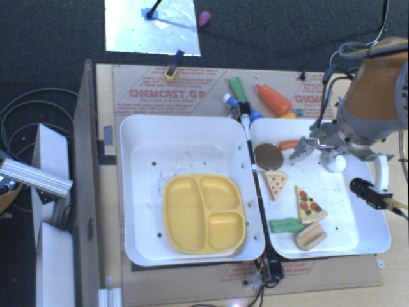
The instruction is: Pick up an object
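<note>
Approach step: gripper (305, 149) hovers at the right bin's (374, 238) 12 o'clock, fingers apart, holding nothing. Nearest target, brown cookie (268, 156), lies just at its 9 o'clock. Next: shift over it, descend, close.

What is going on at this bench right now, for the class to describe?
A grey robot arm with an orange band reaches in from the right over the right bin. Its gripper hangs above the bin's upper part, near a brown disc, with nothing visibly held. Two toy pizza slices, a green block and a hot dog bun lie lower down. The left bin holds a yellow divided tray.
</note>
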You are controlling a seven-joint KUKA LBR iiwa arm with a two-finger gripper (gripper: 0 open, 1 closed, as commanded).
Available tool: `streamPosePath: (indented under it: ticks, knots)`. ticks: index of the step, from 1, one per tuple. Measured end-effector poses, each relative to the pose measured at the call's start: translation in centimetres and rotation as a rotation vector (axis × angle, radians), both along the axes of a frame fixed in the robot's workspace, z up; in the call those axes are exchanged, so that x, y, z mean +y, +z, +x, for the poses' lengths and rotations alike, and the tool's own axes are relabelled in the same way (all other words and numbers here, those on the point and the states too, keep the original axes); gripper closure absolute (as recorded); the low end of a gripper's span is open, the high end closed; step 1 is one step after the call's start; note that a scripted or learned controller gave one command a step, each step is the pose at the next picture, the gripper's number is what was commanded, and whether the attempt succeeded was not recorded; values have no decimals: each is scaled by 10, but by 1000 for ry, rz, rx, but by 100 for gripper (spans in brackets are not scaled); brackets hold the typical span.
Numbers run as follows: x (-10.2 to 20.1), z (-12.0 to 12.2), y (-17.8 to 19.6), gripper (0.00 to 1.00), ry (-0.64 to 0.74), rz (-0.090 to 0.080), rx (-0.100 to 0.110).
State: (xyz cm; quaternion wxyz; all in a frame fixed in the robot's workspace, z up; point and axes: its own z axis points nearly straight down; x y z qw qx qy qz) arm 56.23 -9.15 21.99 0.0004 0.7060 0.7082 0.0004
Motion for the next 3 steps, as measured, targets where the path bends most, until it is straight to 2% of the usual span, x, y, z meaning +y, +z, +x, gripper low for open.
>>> streamPosePath:
  ticks: [1,2,3]
  knots:
    - [-46,-75,-140,0,-10,1,4]
    - [-43,-70,-125,100,-1,1,-3]
    - [25,-16,-30,100,10,1,-12]
